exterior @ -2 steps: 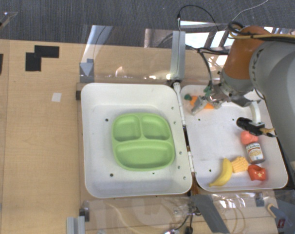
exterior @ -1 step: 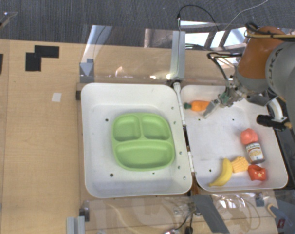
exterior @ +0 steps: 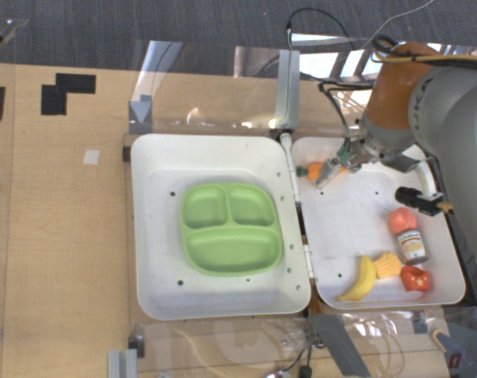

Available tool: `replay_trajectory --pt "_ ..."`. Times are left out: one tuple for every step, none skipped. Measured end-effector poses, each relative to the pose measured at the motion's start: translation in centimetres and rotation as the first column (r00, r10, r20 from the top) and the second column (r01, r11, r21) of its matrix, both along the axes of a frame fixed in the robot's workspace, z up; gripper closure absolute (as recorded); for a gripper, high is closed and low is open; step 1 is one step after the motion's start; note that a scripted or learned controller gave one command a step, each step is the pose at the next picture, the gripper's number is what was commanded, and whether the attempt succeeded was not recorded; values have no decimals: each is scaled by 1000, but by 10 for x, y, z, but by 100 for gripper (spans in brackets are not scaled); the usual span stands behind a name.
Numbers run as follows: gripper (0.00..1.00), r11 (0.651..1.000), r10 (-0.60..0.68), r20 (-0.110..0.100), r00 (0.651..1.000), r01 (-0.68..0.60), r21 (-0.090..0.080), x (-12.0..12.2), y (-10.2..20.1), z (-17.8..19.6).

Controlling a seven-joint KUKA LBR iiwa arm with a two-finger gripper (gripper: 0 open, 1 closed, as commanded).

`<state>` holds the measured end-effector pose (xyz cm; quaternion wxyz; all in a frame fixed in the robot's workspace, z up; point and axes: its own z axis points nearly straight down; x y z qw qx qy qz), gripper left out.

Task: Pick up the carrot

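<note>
- Banana (exterior: 360,279): yellow, curved, lying at the near edge of the right-hand bin (exterior: 356,219). It is well apart from the pincer, on the camera's side of it.
- Yellow ridged piece (exterior: 388,266): touching the banana's upper end, likewise well nearer the camera than the pincer.
- Red rounded item (exterior: 415,278): just beside the yellow piece, in the near corner of the same bin and far from the pincer.
- Small bottle (exterior: 410,241): red cap and pale label, lying between the red item and the pincer's level, toward the arm's side.
- Pincer (exterior: 330,172): low over the far corner of the right-hand bin, beside the wall shared by the two bins. Whether it is open or closed cannot be told, and no grasp on anything can be made out.
- Carrot (exterior: 313,171): small and orange, on the bin floor in that far corner. It is right at the pincer's tip, on the side toward the shared wall; contact cannot be judged.
- Arm (exterior: 451,116): grey, with an orange band (exterior: 392,93), rising behind the pincer on the side away from the carrot.
- Left-hand bin (exterior: 156,235): across the shared wall from the pincer.
- Green divided plate (exterior: 231,227): at the centre of the left-hand bin, well apart from the pincer.
</note>
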<state>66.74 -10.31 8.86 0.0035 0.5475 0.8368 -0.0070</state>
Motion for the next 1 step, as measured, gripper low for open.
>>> replay_trajectory --pt "0 983 -181 -11 983 181 11 -1 -1 -1"
